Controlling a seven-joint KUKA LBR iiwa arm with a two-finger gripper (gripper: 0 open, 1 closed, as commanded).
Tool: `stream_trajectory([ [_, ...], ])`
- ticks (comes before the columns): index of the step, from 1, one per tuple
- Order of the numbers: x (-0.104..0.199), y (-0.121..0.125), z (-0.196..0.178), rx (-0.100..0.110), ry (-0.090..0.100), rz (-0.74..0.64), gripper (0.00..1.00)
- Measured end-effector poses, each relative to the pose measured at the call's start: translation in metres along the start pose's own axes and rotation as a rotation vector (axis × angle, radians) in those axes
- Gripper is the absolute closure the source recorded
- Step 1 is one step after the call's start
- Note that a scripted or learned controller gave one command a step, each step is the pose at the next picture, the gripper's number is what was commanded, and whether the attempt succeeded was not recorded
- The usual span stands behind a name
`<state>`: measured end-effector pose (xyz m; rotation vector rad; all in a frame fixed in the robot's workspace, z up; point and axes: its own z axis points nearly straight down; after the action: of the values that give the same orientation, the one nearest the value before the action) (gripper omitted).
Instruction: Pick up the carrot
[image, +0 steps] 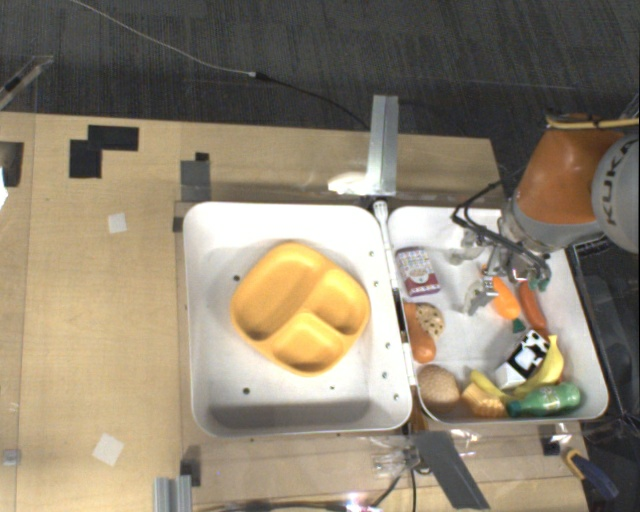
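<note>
The carrot (529, 308) is an orange stick lying at a slant near the right wall of the right bin (590, 340), with an orange-and-green bit at its upper left end. My gripper (490, 288) hangs low over the bin's upper middle, right beside that end of the carrot and seemingly touching it. The grey arm with its orange band (560, 180) reaches in from the upper right and hides the bin's far right corner.
A red snack packet (417, 270), a cookie (428, 320) and a sausage (425, 346) lie along the right bin's left wall. A potato (438, 385), a banana (548, 368), a black-and-white box (526, 352) and a green vegetable (546, 400) crowd its near end. The left bin (215, 390) holds a yellow divided plate (300, 305).
</note>
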<state>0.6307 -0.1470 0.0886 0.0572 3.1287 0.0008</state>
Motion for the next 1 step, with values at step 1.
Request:
stream_trajectory([
  [1,0.0455,-0.0151,-0.0011,0.001,0.000,0.151,0.00],
])
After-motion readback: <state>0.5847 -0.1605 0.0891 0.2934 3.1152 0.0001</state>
